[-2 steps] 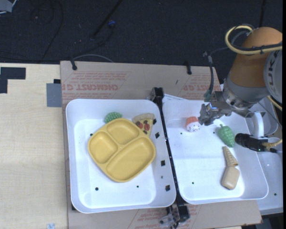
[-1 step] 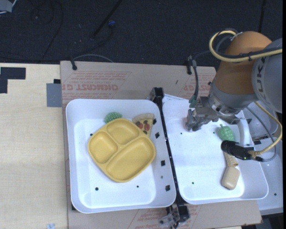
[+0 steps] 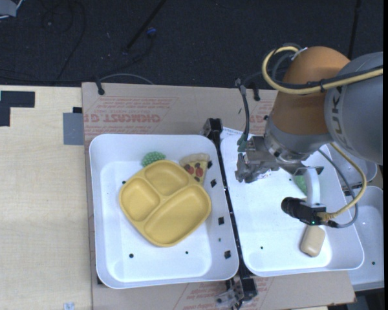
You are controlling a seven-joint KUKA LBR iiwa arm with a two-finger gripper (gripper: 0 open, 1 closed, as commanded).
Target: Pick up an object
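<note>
Seemingly, beige block [image 3: 313,241] lies well right of pincer [image 3: 247,170].

Red printed lettering on the cardboard sheet [image 3: 156,107] under the bins, upside down from this camera and too blurred to read with certainty, more faint red print on its front edge, white letters "UK" on the grey arm [image 3: 355,118]
</note>
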